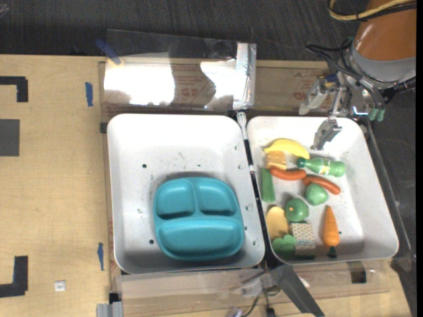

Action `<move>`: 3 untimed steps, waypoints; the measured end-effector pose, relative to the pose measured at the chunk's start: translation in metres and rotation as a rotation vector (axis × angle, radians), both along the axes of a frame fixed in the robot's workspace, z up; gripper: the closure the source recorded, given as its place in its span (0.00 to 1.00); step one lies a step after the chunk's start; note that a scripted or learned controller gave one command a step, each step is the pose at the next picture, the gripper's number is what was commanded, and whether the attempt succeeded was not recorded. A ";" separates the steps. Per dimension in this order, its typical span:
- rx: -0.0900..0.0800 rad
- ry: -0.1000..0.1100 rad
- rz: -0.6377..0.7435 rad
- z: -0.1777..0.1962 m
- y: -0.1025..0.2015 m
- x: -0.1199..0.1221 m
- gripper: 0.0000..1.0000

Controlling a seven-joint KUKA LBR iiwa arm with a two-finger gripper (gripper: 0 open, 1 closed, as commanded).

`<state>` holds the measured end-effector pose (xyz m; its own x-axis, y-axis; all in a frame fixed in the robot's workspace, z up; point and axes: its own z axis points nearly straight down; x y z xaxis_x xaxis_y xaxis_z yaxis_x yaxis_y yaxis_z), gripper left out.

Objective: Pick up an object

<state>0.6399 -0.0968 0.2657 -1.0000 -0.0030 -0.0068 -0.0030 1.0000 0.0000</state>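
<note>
Nearest me, a teal divided tray (197,217) filled the left bin (125,137), with bare floor toward twelve o'clock. Toy food crowded the right bin (377,207): banana (289,148), green bottle (325,167), carrot (330,226). At its one o'clock rim hung the gripper (327,134), fingers apart, holding nothing.

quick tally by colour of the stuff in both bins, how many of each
By main colour, as far as the view lets me tell:
Teal: 1, divided tray in the left bin
Yellow: 2
Green: 5
Orange or red: 3
Speckled tan: 1
Total: 12, the 11 small pieces all in the right bin; overlaps make this approximate.
</note>
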 end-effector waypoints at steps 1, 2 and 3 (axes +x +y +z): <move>0.001 0.009 0.043 -0.114 0.006 -0.043 0.00; -0.004 -0.024 0.067 -0.169 0.002 -0.014 0.00; -0.003 -0.012 0.087 -0.173 -0.002 -0.023 0.00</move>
